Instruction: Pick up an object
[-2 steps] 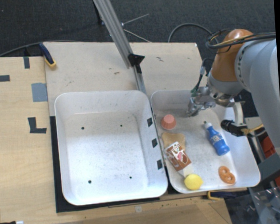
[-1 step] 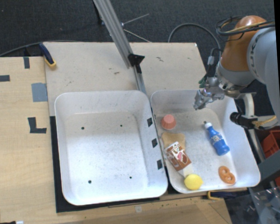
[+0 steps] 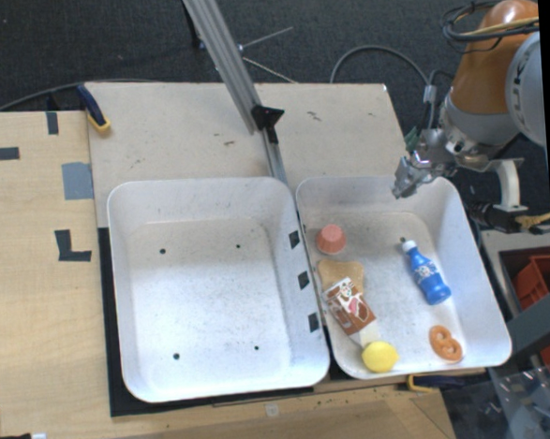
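Hovering over the far right corner of the right bin: the gripper, hanging from the grey arm with its orange band. Holding nothing visible. Finger spacing too small and too blurred to judge; cannot tell whether spread or closed.

Lying nearest the gripper, inside the right bin: a small pink cup, sitting near the bin's left wall toward the far side. Resting just in front of the cup: a tan packet, and overlapping its near end, a brown wrapper carrying red and white printing, the lettering too small for reading. Lying toward the right side of the bin, well apart from the cup: a blue bottle with a white cap pointing toward the far wall and a pale label, text not legible. Sitting at the near wall: a yellow ball, just beside the wrapper's near end. Lying in the near right corner: an orange pretzel-shaped toy.

Standing beside the right bin, edges touching: the left bin, showing dark specks on its floor.

Supporting both bins: a wooden bench bearing grey tape marks.
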`<action>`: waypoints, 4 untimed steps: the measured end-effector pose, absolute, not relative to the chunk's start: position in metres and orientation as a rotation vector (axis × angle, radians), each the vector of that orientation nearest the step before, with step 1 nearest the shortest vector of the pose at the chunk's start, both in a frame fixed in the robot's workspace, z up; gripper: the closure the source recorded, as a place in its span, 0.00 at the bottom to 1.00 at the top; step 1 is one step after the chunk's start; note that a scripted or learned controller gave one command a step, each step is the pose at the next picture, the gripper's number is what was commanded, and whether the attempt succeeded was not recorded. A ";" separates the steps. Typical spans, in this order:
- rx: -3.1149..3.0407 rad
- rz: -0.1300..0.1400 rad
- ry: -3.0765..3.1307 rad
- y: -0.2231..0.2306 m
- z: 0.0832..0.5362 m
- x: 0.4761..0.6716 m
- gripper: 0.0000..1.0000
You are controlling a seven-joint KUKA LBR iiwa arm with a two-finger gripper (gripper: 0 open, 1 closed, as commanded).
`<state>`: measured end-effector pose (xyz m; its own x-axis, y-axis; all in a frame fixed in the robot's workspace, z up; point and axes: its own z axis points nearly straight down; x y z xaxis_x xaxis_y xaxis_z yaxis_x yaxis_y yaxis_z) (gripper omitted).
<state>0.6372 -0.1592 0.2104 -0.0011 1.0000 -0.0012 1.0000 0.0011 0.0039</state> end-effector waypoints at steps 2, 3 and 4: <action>2.215 0.000 2.232 -0.043 0.199 0.639 1.00; 2.214 0.001 2.231 0.010 0.199 0.648 1.00; 2.214 0.001 2.232 0.069 0.216 0.642 1.00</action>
